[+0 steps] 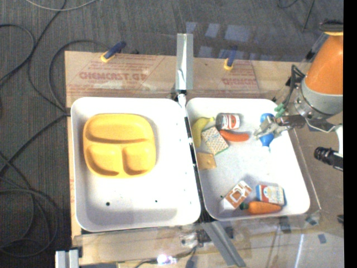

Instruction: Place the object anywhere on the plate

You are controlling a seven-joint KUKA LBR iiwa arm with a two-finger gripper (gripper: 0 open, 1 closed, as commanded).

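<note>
The claw (271,126) hangs by a small blue toy (266,134); its grip is unclear. The toy looks light, stiff; pinch its middle for the yellow plate (119,144).

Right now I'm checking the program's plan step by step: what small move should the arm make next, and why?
Probably ease the gripper straight down onto the blue object beneath it in the right bin. Nothing visibly sits between its fingers, and the yellow plate lies in the left bin.

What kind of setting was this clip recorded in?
Probably a robotics lab: loose cables run over grey carpet, two white bins sit on a clamped board, and toy food such as a carrot serves as props.
</note>
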